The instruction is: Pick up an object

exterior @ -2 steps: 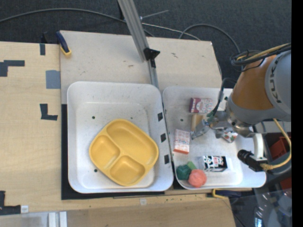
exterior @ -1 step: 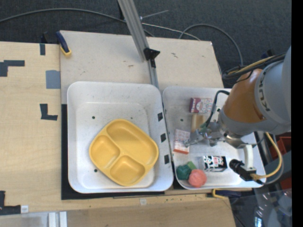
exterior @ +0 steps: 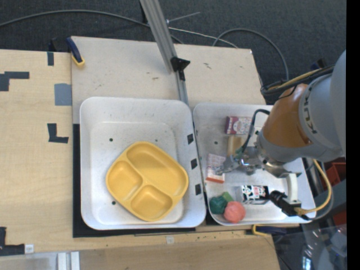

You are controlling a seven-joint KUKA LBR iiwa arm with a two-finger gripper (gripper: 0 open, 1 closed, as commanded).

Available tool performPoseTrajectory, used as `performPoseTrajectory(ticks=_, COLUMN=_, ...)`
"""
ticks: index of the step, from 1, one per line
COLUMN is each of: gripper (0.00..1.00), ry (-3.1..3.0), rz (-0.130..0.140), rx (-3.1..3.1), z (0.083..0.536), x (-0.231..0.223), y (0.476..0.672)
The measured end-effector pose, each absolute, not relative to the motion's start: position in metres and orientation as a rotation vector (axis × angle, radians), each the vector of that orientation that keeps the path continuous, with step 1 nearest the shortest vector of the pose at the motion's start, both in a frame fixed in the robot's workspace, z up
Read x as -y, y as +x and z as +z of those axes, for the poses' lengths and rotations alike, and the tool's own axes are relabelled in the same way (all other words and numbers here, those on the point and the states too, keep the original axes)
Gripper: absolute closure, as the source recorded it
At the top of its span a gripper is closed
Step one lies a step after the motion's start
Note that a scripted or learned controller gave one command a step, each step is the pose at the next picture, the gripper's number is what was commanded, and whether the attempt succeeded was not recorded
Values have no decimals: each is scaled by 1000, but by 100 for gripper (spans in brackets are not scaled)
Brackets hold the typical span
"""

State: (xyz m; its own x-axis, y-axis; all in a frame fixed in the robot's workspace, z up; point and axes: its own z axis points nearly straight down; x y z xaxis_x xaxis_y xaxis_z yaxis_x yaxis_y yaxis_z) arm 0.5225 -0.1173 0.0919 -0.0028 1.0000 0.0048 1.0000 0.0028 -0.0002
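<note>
Two shallow white plastic bins sit side by side on the bench, their inner edges touching. The left bin [exterior: 90,151] carries one thing: a yellow plastic tray with three compartments [exterior: 147,179], lying flat and turned at an angle, toward the bin's near right corner. One grey arm with an orange band [exterior: 292,125] reaches over the right bin [exterior: 209,120] from its right edge. Its gripper [exterior: 243,163] hangs low over the middle of that bin; whether it is released or clenched cannot be told, and nothing is visibly grasped.

The right bin holds the loose objects. One small maroon and white carton [exterior: 237,125] lies near the far edge. One pale flat packet with a red strip [exterior: 215,167] lies by the left edge, just beside the gripper. One black and white patterned box [exterior: 254,193] lies toward the near edge. At the near left corner, one green toy piece [exterior: 219,202] touches one pink-red ball [exterior: 234,211].
</note>
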Motion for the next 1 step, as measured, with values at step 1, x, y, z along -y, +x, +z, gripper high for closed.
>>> performPoseTrajectory(ticks=1, gripper=100, ry=-2213, rz=-5, rx=2223, z=102, x=117, y=522)
